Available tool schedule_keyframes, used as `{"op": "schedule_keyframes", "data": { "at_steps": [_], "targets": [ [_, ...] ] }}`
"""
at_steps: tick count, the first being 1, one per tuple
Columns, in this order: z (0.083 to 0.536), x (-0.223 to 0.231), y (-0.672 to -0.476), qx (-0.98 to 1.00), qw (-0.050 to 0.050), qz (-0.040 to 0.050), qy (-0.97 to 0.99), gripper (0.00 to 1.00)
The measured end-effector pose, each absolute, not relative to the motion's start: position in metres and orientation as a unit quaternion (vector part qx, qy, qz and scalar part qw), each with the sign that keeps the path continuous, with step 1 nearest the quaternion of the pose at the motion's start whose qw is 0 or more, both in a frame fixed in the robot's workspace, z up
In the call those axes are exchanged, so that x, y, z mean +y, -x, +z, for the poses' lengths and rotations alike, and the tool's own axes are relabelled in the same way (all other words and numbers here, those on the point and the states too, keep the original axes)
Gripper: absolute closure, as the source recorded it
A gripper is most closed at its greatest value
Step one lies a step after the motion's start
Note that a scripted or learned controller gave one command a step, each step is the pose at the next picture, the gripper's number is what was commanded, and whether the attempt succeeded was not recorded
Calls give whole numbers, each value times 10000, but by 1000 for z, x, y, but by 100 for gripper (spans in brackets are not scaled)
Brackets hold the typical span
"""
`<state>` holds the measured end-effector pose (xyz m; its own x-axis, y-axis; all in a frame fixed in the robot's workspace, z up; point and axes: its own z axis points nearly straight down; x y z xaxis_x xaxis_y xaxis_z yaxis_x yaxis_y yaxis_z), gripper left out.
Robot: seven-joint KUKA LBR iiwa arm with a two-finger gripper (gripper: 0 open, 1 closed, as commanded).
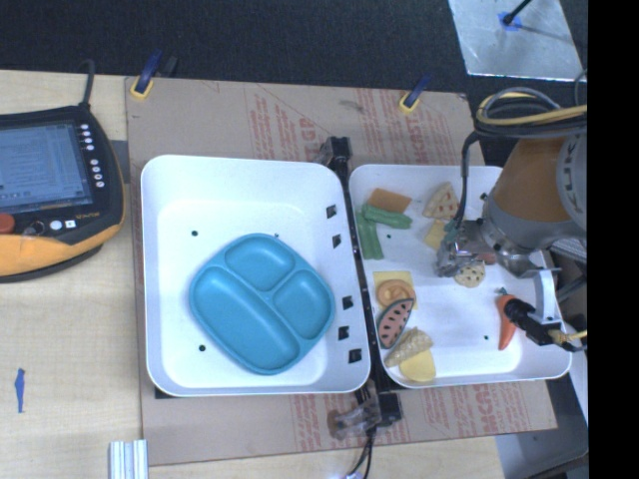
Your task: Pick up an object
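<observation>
My gripper (455,259) is down inside the right bin (461,329), near its upper middle, with the grey and orange arm (534,183) reaching in from the right. A speckled cookie (469,274) lies just at its lower right, touching or nearly so. A yellow cheese piece (435,234) and a tan pizza wedge (440,203) sit just above it. Further left lie an orange block (388,202) and green bean pods (384,218). A watermelon slice (395,319) and a carrot (507,322) lie lower down.
The left bin (240,193) holds a blue divided plate (262,302). A yellow square with an orange ring (394,288), a tan wedge (409,345) and a yellow piece (418,367) crowd the right bin's lower left. A control pendant (50,183) rests on the bench at far left.
</observation>
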<state>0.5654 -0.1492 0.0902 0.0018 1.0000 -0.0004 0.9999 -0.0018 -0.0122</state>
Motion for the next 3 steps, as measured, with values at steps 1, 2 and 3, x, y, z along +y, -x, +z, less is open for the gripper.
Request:
{"op": "schedule_keyframes", "data": {
  "at_steps": [1, 2, 3],
  "targets": [
    [182, -152, -589, -7086, -31, -14, 7056, 100],
    [176, -151, -587, -7084, 7, 11, 7058, 0],
    [87, -172, -657, -7096, 8, 17, 7046, 0]
  ]
}}
